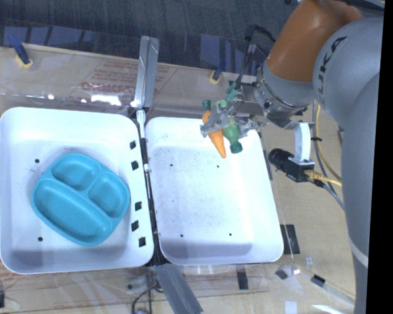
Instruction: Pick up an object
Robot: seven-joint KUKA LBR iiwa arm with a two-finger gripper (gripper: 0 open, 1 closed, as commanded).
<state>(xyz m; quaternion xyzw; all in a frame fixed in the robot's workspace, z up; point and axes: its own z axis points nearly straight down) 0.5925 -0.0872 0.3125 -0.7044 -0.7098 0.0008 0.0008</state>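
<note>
A: Where is the gripper (226,127)?

B: At the far side of the right bin (200,206), near its far right corner, just by the rim. The arm (349,96) comes in from the right, with its orange band (302,30) at the top of the view.

A: And its fingers?

B: Clamped on a carrot (218,144), as far as the view shows. The carrot sits between them, and its orange tip points down and towards the near side of the bin.

A: Is the whole carrot orange?

B: No. It has a green top (234,143), which shows just right of the orange part, close under the gripper.

A: Does the carrot touch the bin?

B: I cannot tell for sure. It shows against the white floor close to the far wall, and it hangs from the gripper at a tilt instead of lying flat.

A: What else is in that bin?

B: Small dark specks are scattered over the floor, mostly in the middle. They are too small to say more.

A: And the left bin (18,142)?

B: It holds a blue plate (81,199) with three compartments: two small ones on the far side and one long one on the near side. The plate lies flat in the middle of the bin, well apart from the gripper.

A: How do the two bins stand?

B: Side by side on the table (75,79), with their inner rims almost touching. A row of small black marks runs along the join.
</note>
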